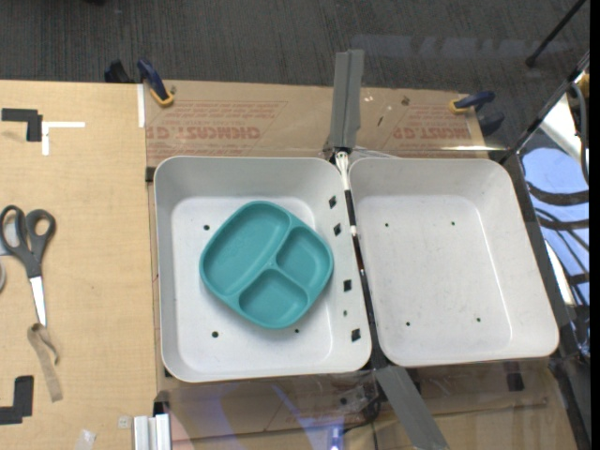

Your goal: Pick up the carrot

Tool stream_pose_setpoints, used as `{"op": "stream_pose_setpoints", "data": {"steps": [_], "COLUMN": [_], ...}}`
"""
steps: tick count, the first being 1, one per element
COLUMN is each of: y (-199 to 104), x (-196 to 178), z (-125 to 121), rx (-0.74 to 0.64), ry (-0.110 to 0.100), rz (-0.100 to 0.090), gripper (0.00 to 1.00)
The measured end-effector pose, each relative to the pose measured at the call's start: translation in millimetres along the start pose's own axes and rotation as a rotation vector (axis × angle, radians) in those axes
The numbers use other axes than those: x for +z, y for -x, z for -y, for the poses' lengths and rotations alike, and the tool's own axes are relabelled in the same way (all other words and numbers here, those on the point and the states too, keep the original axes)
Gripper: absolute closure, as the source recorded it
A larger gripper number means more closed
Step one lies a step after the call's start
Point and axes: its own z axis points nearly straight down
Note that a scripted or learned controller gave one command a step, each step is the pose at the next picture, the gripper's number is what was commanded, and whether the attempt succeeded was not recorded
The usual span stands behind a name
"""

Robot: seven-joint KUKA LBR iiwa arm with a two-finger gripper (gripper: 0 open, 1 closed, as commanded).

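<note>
Sitting in the left bin (178, 345), a teal plate (267, 263); scissors (28, 251) on the bench (75, 345).

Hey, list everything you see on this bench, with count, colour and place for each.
Bins: two, white, side by side at centre.
Divided plate: one, teal, three compartments, in the left bin.
Scissors: one pair, grey handles, on the bench at far left.
Clamps: two, blue with orange, along the cardboard's far edge.
Cardboard sheet: one, brown, under the bins.
</note>
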Motion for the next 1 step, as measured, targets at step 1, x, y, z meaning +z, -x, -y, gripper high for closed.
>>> {"op": "stream_pose_setpoints", "data": {"steps": [1], "y": [-1.5], "x": [-8.6], "z": [2.2], "rx": [-0.001], "ry": [-0.010], "rz": [-0.003], "gripper": [1.00]}}
